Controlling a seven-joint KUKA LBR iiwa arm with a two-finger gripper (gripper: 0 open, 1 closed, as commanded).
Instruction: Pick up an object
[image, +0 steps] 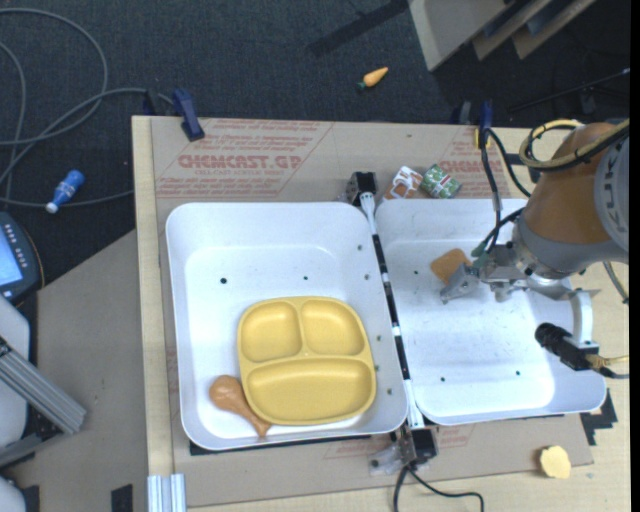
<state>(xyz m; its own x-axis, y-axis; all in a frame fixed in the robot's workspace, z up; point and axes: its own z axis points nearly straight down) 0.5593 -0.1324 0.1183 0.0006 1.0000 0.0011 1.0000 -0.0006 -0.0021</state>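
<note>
My pincer (462, 284) sits low in the right bin (480, 385), toward that bin's 10 o'clock corner, with my grey arm and its orange band (565, 205) coming in from 3 o'clock. Whether my fingers are apart or together I cannot tell; they are small and grey against the white floor. An orange-brown block (448, 264) lies just at 11 o'clock of my pincer tip, very close, but I cannot make out if it is touched, and it does not show between my fingers.

In the left bin (200, 260) a yellow divided plate (305, 360) lies toward 6 o'clock, flat, with three compartments. A tan drumstick-shaped toy (236, 399) lies at the plate's 8 o'clock edge, partly tucked under its rim.

On the tabletop (250, 150) at 12 o'clock of the right bin rest two small crumpled packets (425, 182). A yellow lump (554, 461) lies on the tabletop at 5 o'clock of the right bin. On the dark floor, a blue bottle (66, 189) lies at 9 o'clock and a small orange piece (375, 76) at 12 o'clock.
</note>
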